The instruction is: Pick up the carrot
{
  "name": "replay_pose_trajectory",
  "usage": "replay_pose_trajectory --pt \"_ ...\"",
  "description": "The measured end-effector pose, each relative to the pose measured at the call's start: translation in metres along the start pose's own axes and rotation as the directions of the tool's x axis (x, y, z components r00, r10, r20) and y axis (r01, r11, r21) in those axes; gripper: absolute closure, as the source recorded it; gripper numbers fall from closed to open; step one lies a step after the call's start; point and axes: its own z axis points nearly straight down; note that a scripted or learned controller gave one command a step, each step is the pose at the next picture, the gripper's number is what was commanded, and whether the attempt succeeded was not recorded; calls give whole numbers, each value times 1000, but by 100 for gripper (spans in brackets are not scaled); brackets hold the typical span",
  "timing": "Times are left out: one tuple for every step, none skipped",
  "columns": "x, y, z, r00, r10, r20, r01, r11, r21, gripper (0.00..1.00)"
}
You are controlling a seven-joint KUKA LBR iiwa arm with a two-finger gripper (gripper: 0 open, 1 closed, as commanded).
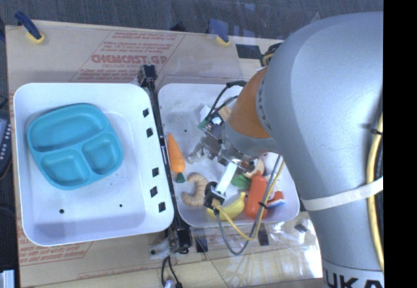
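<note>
The carrot (174,153), orange with a green stub at its near end, lies in the right bin (186,99) along its left wall, pointing away from me. My gripper (207,150) hangs low over the middle of that bin, just right of the carrot, under the orange wrist band (244,117). The wrist hides the gripper's tip. I see nothing lifted out of the bin.
A tan curled pastry (193,190), a banana (231,207), a red-orange piece (257,194) and a green bit (241,181) crowd the right bin's near end. A blue divided plate (73,144) sits in the left bin (85,221). The arm's grey body (326,130) covers the right side.
</note>
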Motion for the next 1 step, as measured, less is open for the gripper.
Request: replay_pose_trajectory --pt "1 -1 -9 1000 -8 -1 8 1000 5 100"
